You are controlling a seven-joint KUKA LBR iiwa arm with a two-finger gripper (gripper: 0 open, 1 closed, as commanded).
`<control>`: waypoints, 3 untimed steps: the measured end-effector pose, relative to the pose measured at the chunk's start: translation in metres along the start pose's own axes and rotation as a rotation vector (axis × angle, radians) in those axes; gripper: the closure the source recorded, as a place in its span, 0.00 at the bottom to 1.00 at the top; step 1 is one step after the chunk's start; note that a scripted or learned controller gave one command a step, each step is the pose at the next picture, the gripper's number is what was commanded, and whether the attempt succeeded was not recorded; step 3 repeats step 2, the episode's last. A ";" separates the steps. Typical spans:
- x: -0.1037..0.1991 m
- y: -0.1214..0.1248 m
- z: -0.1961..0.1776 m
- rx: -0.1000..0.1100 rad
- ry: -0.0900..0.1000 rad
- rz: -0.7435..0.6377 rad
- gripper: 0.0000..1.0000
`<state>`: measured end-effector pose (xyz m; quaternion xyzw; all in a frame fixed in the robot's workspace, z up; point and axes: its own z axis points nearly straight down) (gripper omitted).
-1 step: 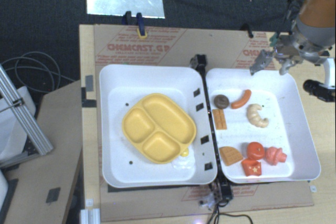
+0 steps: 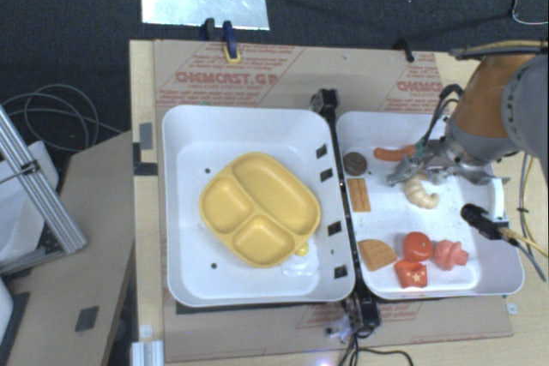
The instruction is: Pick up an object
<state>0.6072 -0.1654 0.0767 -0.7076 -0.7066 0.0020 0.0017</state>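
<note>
Several toy foods lie in the right bin [image 2: 515, 270]; the gripper [image 2: 410, 174] hovers over a cream croissant [image 2: 421, 194]. Its opening, I cannot tell. Looks light, rigid, slippery: pinch its thick middle.

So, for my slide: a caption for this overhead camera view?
Gripper over the right bin of toy food, beside a croissant; yellow plate in the left bin.

The right bin holds the pickable objects: a brown disc [image 2: 354, 163] and an orange sausage-shaped piece [image 2: 393, 153] at its far side, a cream curved piece [image 2: 421, 195] mid-bin and a flat orange wafer [image 2: 358, 194] by the left wall. Along the near side lie a tan wedge [image 2: 377, 253], a red round piece [image 2: 418, 245], a red block [image 2: 413, 274] and a pinkish-red lumpy piece [image 2: 450, 254].
</note>
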 end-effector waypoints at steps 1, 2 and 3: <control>0.002 0.004 -0.019 -0.011 -0.001 -0.004 1.00; 0.100 0.022 -0.114 -0.016 0.003 -0.015 1.00; 0.100 0.022 -0.114 -0.016 0.003 -0.015 1.00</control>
